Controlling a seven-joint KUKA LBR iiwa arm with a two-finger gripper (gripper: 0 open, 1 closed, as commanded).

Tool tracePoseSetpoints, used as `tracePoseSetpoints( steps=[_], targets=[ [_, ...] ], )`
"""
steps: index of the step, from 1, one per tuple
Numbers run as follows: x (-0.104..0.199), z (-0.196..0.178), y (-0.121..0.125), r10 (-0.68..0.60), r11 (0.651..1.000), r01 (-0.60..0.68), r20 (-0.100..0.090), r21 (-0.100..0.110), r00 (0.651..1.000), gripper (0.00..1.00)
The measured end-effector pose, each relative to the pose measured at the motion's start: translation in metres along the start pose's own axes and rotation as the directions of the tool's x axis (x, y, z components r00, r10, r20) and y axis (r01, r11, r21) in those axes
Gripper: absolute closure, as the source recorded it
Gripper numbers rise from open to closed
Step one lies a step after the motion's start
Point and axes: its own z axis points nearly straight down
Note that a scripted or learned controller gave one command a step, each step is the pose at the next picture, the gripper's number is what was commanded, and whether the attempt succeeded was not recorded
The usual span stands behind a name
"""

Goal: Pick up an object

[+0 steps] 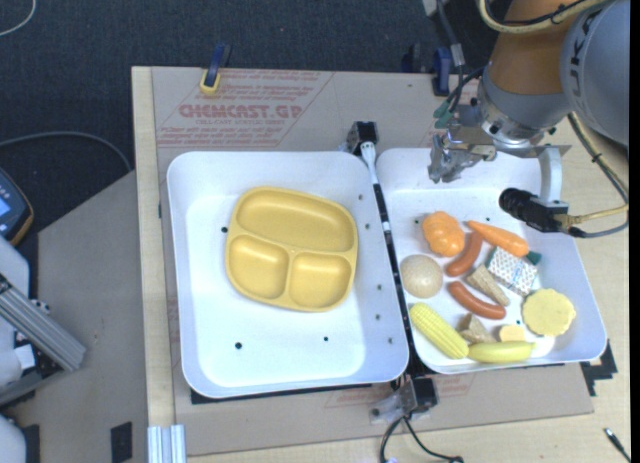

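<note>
My gripper hangs over the far left part of the right bin, fingers pointing down with nothing between them. Toy food lies below and to its right: an orange pepper, a carrot, two sausages, a beige potato, a corn cob, a banana, a yellow round slice and a silver-wrapped block. The pepper is the item nearest the gripper, a little nearer the camera.
The left bin holds a yellow three-compartment plate. A black clamp sits at the far end of the seam between the bins. A black cylinder juts from the arm over the right bin's far side.
</note>
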Motion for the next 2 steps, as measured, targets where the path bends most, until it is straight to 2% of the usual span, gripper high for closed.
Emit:
tracePoseSetpoints(
  steps=[1, 2],
  targets=[
    [0.043, 0.005, -0.027, 0.0, 1.0, 0.0, 0.001, 0.002, 1.0, 1.0],
    [0.088, -0.009, -0.044, -0.001, 1.0, 0.001, 0.0, 0.0, 1.0, 1.0]
  ],
)
